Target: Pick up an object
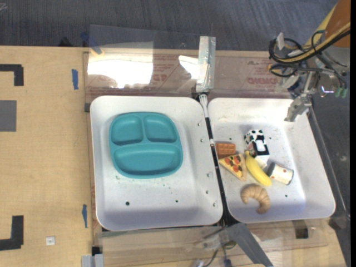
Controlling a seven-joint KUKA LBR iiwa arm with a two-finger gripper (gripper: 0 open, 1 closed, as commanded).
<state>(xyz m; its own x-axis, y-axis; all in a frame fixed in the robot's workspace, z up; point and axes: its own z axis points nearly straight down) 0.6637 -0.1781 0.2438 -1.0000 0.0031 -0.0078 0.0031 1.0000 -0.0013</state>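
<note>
The hand (295,109) hangs over the far right corner of the right bin (320,202). It holds nothing, and I cannot tell how it is set.

The toys lie in a little heap near the middle of that bin, well apart from the hand. There is a banana (257,170), a pizza slice (233,164), a croissant (256,196), a black and white cow (256,142), and a small white bottle (280,174). Many of them touch.

The left bin (105,199) has a teal plate (146,144) with three parts.

I think the picking has not begun yet. Next the hand needs to go over one toy and come down. The croissant sits a bit alone, so it looks easiest.
</note>
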